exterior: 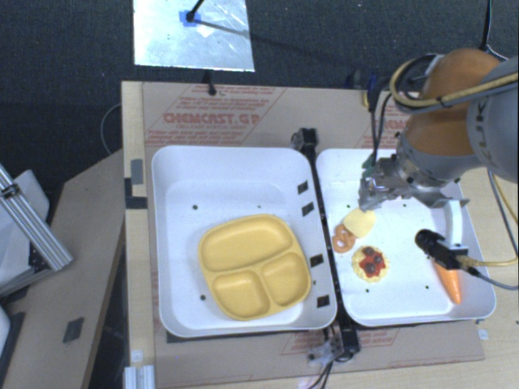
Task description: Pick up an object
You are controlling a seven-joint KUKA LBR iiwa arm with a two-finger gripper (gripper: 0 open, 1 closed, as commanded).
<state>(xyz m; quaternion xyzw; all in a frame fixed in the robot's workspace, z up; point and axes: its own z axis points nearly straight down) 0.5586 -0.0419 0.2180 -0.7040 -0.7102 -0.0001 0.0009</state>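
Note:
My gripper (371,201) hangs over the left part of the right bin (405,302), reaching in from the right. Directly below its tip, touching or nearly touching it, lies a pale yellow chunk (359,222). An orange pretzel-shaped ring (343,239) rests against the chunk's lower left side. A small round pizza toy with red topping (370,264) lies just in front of them. An orange carrot (450,284) lies near the bin's right wall.
The left bin (186,168) holds a yellow divided tray (255,264) in its front half. A black divider with clips (316,209) runs between the two bins. The arm's body (454,128) looms over the right bin's back right.

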